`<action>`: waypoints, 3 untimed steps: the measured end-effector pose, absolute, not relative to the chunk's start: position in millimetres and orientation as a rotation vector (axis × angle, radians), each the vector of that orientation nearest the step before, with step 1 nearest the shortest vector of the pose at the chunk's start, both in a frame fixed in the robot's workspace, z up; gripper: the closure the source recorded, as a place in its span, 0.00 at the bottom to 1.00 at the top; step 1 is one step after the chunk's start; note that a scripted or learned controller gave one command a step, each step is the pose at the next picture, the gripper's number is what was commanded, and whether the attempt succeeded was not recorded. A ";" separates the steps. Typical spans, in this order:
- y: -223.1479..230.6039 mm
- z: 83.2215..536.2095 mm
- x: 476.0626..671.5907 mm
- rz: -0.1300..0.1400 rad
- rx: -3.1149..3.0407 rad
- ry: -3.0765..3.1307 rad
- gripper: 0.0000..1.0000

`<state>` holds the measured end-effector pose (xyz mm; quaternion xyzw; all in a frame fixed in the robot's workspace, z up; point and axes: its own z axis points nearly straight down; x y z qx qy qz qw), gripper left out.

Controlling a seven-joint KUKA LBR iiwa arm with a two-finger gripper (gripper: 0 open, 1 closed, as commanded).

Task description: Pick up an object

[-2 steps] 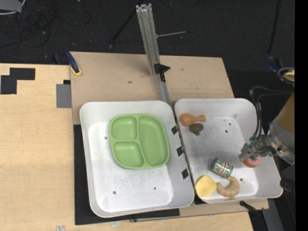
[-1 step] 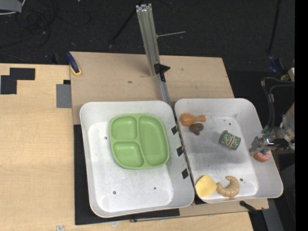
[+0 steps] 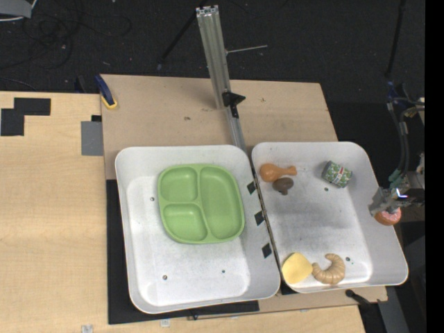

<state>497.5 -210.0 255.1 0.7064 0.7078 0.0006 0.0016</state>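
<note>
Nearest the camera, a croissant [image 3: 330, 268] lies just beside a yellow piece [image 3: 296, 268] in the right bin [image 3: 312, 217]. Farther back sit a brown lump [image 3: 282, 184], an orange drumstick [image 3: 275, 171] and a green can [image 3: 337, 174]. The left bin [image 3: 139, 269] holds a green divided plate [image 3: 200, 203]. The tool [image 3: 388, 203] hangs at the right bin's right rim over a red-orange object [image 3: 388, 216]; whether it is apart or together, I cannot tell.

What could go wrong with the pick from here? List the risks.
1. The croissant and the yellow piece lie touching near the right bin's front wall; a grasp may catch both or hit the wall.
2. The orange drumstick touches the brown piece, so one may get nudged away.
3. The green can lies on its side and could roll.
</note>
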 end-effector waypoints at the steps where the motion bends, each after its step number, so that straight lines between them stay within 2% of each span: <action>1: -158.3 241.0 500.6 0.000 2.219 2.229 1.00; 2: -108.6 246.1 495.6 0.000 2.219 2.230 1.00; 3: -54.3 247.1 506.0 0.000 2.217 2.230 1.00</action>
